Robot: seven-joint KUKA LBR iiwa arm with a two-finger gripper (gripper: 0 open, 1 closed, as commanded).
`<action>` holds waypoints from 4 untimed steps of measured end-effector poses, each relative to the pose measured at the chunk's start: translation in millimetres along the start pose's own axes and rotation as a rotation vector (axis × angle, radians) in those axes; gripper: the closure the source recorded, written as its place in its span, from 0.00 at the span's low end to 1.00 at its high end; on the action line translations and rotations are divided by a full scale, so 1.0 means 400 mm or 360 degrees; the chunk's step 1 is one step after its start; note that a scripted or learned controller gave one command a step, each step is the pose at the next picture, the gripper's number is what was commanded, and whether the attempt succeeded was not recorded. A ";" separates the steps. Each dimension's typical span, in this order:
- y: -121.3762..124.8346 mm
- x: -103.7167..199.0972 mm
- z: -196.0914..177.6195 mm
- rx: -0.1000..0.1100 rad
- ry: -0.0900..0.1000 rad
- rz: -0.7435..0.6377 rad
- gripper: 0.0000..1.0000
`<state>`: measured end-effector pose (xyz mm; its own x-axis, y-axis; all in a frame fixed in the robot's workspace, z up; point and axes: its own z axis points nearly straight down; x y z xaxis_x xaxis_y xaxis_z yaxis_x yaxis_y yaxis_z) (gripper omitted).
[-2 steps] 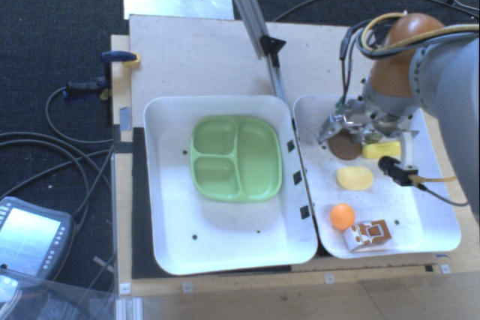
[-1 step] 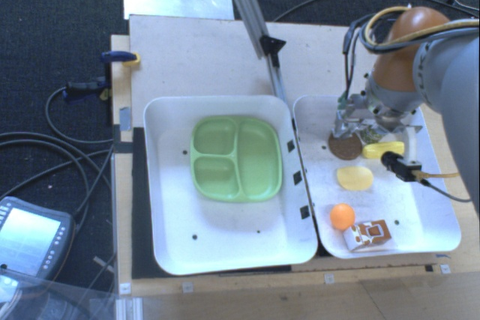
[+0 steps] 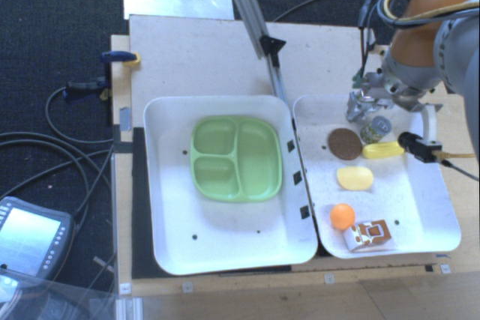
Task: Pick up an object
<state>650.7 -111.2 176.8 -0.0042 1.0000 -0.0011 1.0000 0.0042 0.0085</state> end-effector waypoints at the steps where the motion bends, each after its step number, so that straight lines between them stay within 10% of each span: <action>1: -0.011 0.010 -0.155 0.0000 0.0000 -0.0003 1.00; 2: -0.009 0.010 -0.165 0.0008 0.0002 -0.0003 1.00; 4: -0.108 0.264 -0.195 0.0013 0.0006 -0.0011 1.00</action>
<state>606.5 -5.8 254.5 -0.0112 0.9999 0.0027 0.9999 0.0112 0.0005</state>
